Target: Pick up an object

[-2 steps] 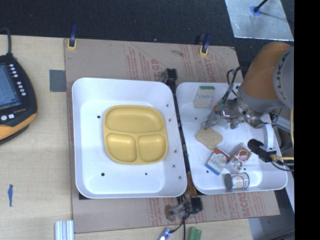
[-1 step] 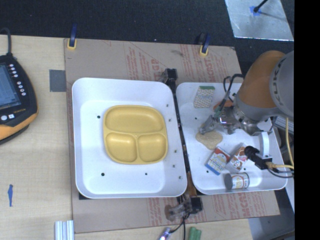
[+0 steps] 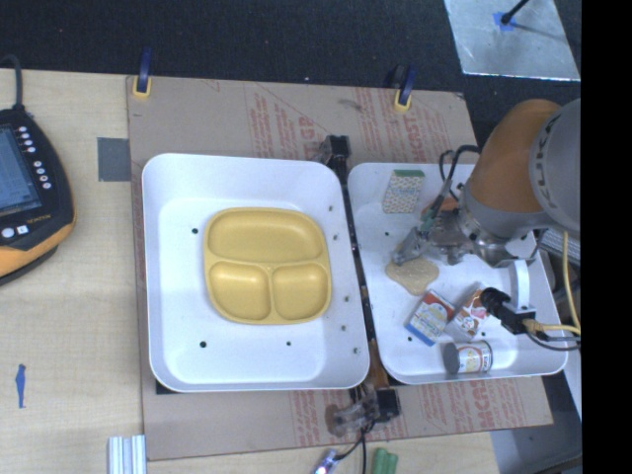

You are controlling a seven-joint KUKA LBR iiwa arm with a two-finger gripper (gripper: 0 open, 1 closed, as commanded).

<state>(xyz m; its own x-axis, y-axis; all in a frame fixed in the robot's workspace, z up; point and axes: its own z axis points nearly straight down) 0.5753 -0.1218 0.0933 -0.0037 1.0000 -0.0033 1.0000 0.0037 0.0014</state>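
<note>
No label or print is sharp enough to read. The left bin (image 3: 178, 265) on the desk (image 3: 69, 363) holds a yellow divided plate (image 3: 267, 265). The right bin (image 3: 380, 334) holds a green-speckled packet (image 3: 403, 191), a tan flat piece (image 3: 413, 276), a small carton (image 3: 431, 319), a red-and-white packet (image 3: 472, 314) and a can (image 3: 467, 357) lying on its side. The pincer (image 3: 420, 245) sits low over the tan piece, its tips apparently spread; nothing visibly pinched.
</note>
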